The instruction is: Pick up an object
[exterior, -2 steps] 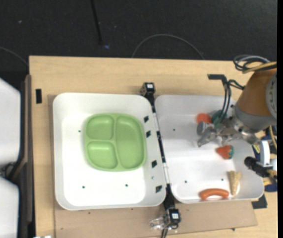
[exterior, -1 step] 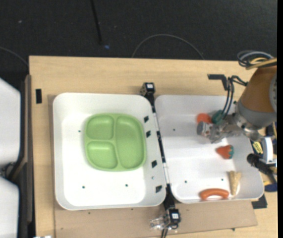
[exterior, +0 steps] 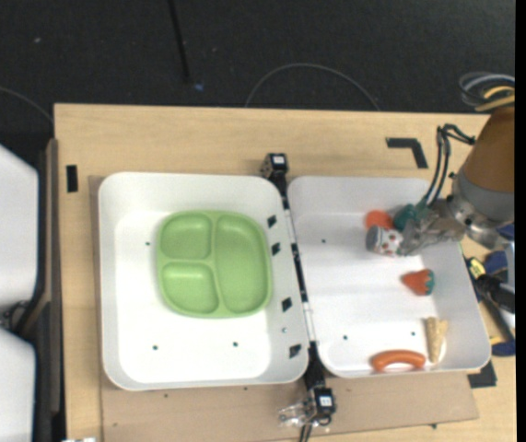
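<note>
My gripper [exterior: 413,235] reaches in from the right and sits low in the upper part of the right bin [exterior: 355,311]. It is right beside a small grey and white object [exterior: 383,240], with a teal object [exterior: 404,215] and a small orange object [exterior: 377,219] just above. A red-orange piece with a green end [exterior: 417,282] lies below the gripper. Near the bin's front edge lie a beige wedge [exterior: 437,338] and an orange curved piece [exterior: 397,362]. Whether anything is in the gripper is hidden by its body.
The left bin [exterior: 124,339] holds a green divided plate [exterior: 215,262]. A hinge strip with black clips [exterior: 292,274] runs between the two bins. The arm's orange band [exterior: 495,150] and its cables [exterior: 442,155] hang over the right bin's far right corner.
</note>
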{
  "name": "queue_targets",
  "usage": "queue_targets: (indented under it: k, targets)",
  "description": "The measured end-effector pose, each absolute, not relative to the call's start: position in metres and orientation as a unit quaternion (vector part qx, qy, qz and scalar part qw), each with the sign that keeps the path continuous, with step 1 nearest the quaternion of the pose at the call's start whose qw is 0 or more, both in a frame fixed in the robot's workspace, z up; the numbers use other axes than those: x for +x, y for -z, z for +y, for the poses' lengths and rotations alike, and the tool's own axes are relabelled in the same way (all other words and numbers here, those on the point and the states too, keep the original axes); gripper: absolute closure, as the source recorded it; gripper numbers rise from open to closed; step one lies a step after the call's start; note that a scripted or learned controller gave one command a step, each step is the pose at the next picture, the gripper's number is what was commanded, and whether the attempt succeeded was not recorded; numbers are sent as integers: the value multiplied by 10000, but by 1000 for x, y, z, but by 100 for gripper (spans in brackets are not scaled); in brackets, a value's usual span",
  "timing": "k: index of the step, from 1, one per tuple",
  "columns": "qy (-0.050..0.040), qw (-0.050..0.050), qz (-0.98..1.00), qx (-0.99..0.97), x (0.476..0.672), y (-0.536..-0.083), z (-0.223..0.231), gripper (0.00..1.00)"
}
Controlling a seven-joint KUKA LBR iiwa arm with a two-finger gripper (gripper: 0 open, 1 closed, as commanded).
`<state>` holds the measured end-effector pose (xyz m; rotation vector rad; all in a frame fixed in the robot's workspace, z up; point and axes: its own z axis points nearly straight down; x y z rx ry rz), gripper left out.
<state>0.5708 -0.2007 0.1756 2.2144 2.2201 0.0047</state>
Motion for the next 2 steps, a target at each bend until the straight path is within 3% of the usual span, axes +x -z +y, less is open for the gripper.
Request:
queue_targets:
  k: [2]
  targets:
    - [-19,39,7086,7056,577,-295,-202,100]
